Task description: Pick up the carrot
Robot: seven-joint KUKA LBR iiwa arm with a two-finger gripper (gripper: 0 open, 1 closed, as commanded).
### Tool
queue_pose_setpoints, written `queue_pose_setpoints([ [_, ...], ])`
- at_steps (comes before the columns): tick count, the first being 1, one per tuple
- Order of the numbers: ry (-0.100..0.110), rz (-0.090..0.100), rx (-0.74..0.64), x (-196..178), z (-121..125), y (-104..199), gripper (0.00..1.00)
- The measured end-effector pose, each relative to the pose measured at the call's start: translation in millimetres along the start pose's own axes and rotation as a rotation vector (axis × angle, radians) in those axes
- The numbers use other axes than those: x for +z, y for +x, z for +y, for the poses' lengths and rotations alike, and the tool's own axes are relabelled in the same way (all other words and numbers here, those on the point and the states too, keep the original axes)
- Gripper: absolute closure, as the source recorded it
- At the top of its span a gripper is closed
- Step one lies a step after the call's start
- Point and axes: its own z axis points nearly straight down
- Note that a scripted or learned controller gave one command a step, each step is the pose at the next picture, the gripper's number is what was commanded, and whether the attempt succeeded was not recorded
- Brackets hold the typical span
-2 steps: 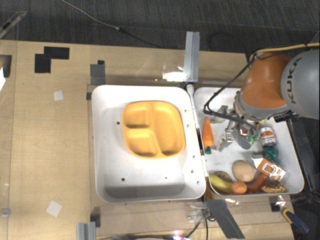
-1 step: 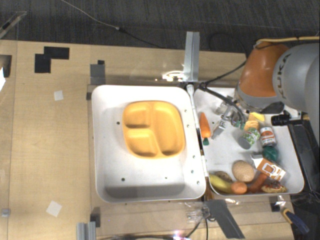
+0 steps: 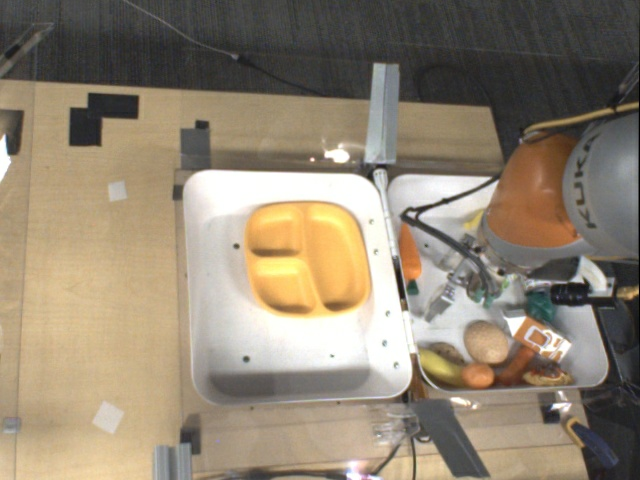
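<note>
On the bench [image 3: 90,298], the left bin [image 3: 215,368] holds a yellow divided plate [image 3: 303,256] lying a little toward the bin's far edge, with its three compartments facing up. A grey metal post [image 3: 382,113] stands at the far edge of the bench, where the two bins meet.

The right bin [image 3: 590,363] begins just past the divider. The carrot [image 3: 410,251] lies along that bin's left wall, close beside the divider, its long axis running from the far edge toward the near edge. It rests on the bin floor, untouched.

A little to the right of the carrot, the end effector [image 3: 440,303] hangs over the middle of the right bin, pointing down and toward the left wall. Its two metal fingers [image 3: 434,308] stand slightly spread, with nothing between them. It sits near the carrot but apart from it.

Along the near edge of the right bin lie a banana [image 3: 440,368], a small orange-red round fruit [image 3: 478,375], a brown potato [image 3: 487,342] and a white-and-orange carton [image 3: 541,340]. The arm [image 3: 545,203], with its orange band, reaches in over the bin's right side.
</note>
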Motion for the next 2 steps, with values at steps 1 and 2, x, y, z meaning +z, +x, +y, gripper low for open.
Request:
queue_pose_setpoints([
  [1,0.000,0.001,-0.014,2,35,-61,0.00],
  [2,0.003,0.003,0.353,2,-19,-59,0.00],
])
